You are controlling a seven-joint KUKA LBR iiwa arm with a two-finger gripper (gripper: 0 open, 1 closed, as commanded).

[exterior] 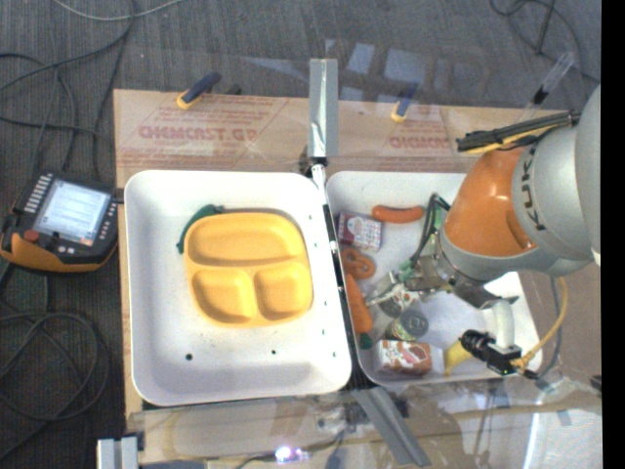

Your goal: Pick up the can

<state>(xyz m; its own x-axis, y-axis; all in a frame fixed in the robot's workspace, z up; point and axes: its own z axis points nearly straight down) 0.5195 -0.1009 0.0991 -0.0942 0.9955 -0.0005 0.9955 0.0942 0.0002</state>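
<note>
A small grey can (415, 322) with a round end lies in the right bin (527, 313), near its front. My gripper (407, 287) reaches down into the bin just behind the can, close above it. The orange wrist band hides most of the gripper from this angle. I see nothing lifted clear of the bin floor.
Around the can lie a red-labelled pack (404, 357), a carrot (359, 311), a pretzel (357, 262), a pink packet (358, 231), a sausage (397, 213) and a yellow piece (457, 358). The left bin (156, 360) holds a yellow divided tray (249, 265) on a green thing (198, 219).
</note>
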